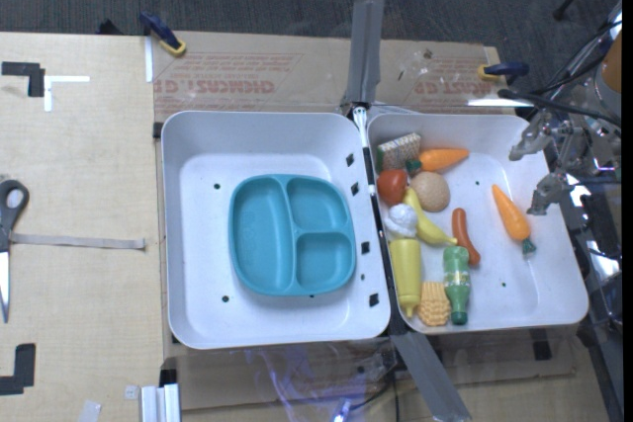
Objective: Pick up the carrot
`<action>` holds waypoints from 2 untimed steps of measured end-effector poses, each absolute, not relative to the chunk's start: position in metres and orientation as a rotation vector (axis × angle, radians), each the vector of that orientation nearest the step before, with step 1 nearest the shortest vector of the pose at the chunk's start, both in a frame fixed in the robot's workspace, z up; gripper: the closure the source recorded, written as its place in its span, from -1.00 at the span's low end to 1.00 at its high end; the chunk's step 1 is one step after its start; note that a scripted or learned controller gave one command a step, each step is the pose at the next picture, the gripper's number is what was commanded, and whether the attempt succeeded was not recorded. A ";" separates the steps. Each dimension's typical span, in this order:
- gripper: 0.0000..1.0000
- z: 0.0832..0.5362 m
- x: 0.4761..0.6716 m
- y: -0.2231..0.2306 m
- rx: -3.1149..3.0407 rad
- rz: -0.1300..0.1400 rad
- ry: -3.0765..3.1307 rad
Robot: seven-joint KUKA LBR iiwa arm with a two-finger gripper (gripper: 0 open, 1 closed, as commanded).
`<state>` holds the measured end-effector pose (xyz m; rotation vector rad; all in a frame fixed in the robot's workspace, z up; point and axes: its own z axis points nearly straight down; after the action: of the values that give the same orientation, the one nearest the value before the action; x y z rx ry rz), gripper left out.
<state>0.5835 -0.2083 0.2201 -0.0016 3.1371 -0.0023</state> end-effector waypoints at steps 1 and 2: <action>-1.00 0.119 0.584 -0.222 -0.042 -0.002 3.138; -1.00 0.093 0.608 -0.222 -0.039 -0.003 3.136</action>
<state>0.6082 -0.2216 0.0934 -0.0386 3.1360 -0.0034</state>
